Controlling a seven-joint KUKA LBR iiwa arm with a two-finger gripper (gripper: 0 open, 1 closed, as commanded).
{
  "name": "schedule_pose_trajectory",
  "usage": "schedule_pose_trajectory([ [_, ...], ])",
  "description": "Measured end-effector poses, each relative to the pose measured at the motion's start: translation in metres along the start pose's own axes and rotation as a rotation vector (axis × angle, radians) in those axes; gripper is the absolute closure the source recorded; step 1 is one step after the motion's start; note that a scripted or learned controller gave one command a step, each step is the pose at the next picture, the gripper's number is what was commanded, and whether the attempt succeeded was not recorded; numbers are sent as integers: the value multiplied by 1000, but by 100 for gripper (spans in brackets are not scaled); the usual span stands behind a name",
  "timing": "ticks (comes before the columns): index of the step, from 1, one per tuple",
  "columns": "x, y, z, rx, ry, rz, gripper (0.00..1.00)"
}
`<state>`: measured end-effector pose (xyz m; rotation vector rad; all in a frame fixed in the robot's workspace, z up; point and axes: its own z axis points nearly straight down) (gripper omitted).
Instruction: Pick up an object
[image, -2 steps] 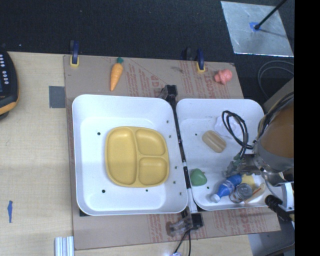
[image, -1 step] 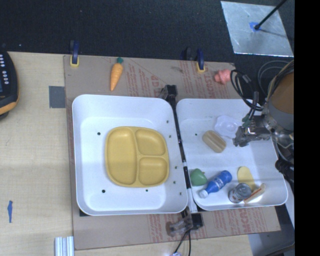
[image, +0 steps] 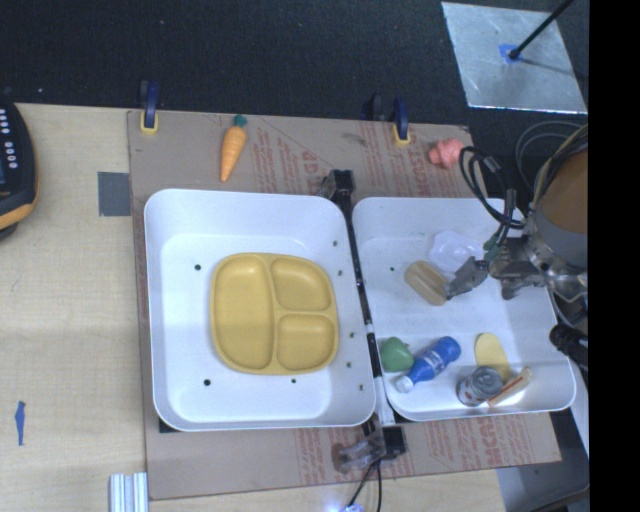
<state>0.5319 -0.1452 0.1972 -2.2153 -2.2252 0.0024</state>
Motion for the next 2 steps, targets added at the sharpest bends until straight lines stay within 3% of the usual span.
schedule_pose_trajectory([
  [1, 23, -22, 111, 10, 3, -1, 0],
  [2, -34, 78, 62, -12, -6, -2, 0],
])
